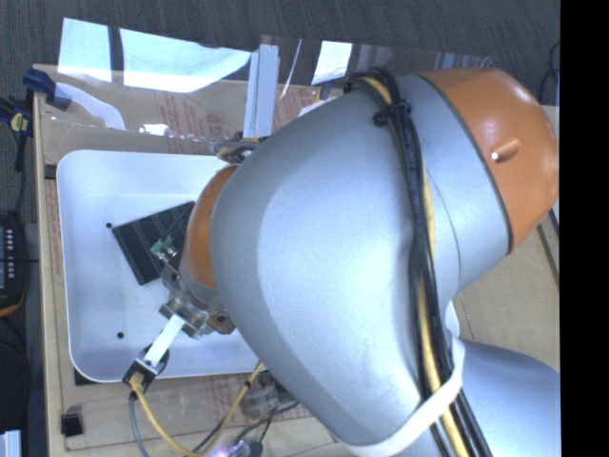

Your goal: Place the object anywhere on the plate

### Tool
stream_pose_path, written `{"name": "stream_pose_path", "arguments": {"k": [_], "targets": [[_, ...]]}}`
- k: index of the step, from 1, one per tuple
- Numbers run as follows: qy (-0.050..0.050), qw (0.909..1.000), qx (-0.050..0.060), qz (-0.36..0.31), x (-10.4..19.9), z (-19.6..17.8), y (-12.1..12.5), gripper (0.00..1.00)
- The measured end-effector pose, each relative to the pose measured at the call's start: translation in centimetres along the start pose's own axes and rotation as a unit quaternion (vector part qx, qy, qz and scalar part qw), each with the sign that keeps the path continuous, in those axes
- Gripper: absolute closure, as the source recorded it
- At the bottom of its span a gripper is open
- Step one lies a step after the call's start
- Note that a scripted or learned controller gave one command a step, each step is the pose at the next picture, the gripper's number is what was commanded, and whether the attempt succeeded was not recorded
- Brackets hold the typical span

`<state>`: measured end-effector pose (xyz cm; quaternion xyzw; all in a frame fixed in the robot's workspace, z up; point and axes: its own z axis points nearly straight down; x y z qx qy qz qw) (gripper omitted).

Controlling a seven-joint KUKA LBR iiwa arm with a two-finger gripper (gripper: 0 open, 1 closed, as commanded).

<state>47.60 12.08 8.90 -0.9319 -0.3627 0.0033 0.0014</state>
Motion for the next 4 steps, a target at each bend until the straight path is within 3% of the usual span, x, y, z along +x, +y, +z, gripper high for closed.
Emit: {"name": "stream_pose_path", "arguments": {"k": [1,2,3,4], "targets": [[-0.001,1.0000,0.001,0.000,0.0,0.1,-0.1,0.00],[0.000,0.9984,0.000,0.056,-0.3,-10.0,5.0,0.00],[-0.006,0.9988,0.003,0.050,-0.1,-10.5,4.8,1.00],[-0.002,0.9958,0.001,0.091,-6.6,-9.8,8.6,1.00]]}}
